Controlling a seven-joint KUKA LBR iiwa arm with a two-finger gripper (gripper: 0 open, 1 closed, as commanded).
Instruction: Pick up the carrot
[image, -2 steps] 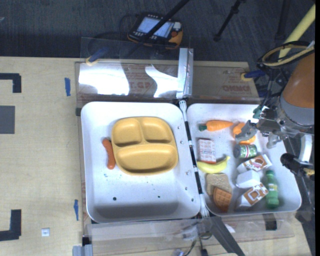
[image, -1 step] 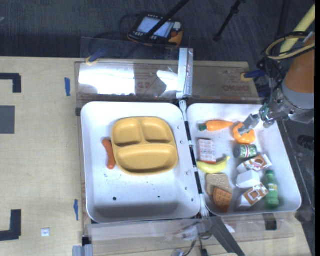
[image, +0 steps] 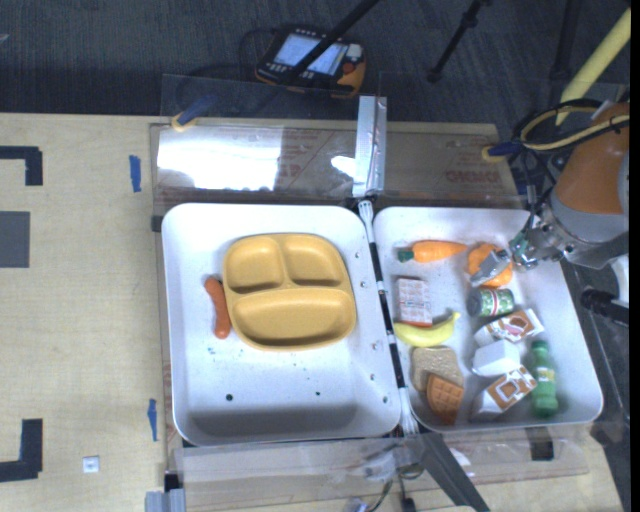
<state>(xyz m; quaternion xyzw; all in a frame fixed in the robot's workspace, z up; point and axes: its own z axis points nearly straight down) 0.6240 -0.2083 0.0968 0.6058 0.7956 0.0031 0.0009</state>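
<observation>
Camera view. You have the carrot (image: 437, 252) lying on its side near the back of the right bin (image: 590, 400), green top toward the divider between the bins, and nothing is touching it. The gripper (image: 522, 250) is low over the same bin, to the right of the carrot, just beside a small orange-and-grey item (image: 487, 262) that I cannot identify. How far the claw is parted, and whether it has hold of anything, cannot be told from this angle; the tip is too small and sits against clutter.

Judgement on the step: you are in the approach. The carrot is not yet grasped. The next move calls for shifting the gripper toward the divider until it is over the carrot's middle, turning the wrist so the claw closes across the narrow body, then descending. Mind the orange-and-grey item and the green can (image: 494, 302) close by.

Writing: the small cartons (image: 512, 327) and the red-and-white packet (image: 412, 297) carry print, but none of it can be read. The handheld screen (image: 310, 58) beyond the bench is lit, its text illegible. The left bin (image: 190, 400) holds a yellow compartment tray (image: 290, 290) and a sausage (image: 217, 306); no markings.
</observation>
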